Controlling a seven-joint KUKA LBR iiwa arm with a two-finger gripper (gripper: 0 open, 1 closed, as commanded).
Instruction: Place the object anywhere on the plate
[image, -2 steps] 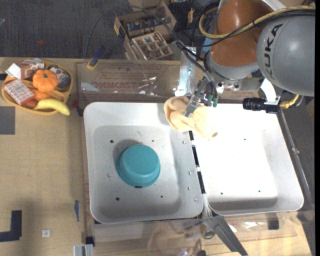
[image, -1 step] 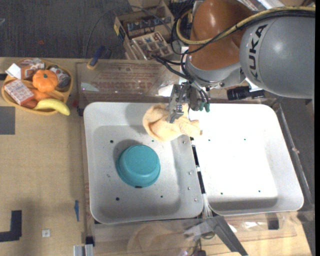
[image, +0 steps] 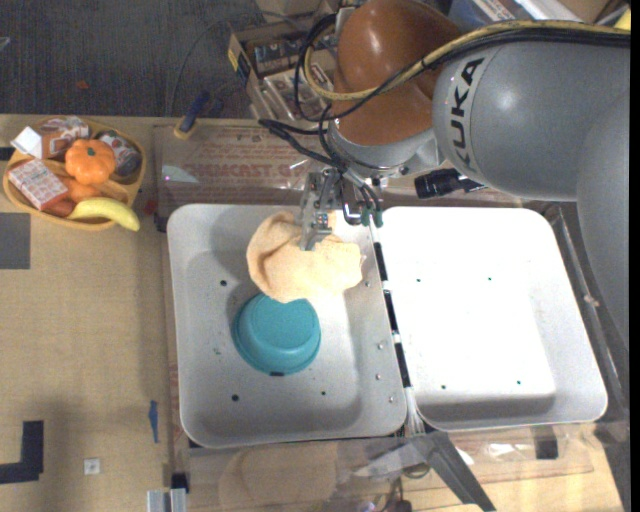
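A pale tan plate (image: 300, 268) lies in the far half of the left bin (image: 200, 330). A teal bowl (image: 278, 335) sits just in front of it, its far rim overlapping the plate's near edge. My gripper (image: 317, 222) hangs over the plate's far edge, pointing down, well apart from the bowl. Nothing shows in the gripper. The arm's grey and orange wrist (image: 385, 80) hides the bench behind the bins.
The right bin (image: 480, 310) lies beside the left one, with a narrow seam between them. A yellow basket (image: 70, 180) of toy food, with a banana (image: 105, 211) at its edge, stands on the bench at far left. Cables (image: 290, 60) hang behind the bins.
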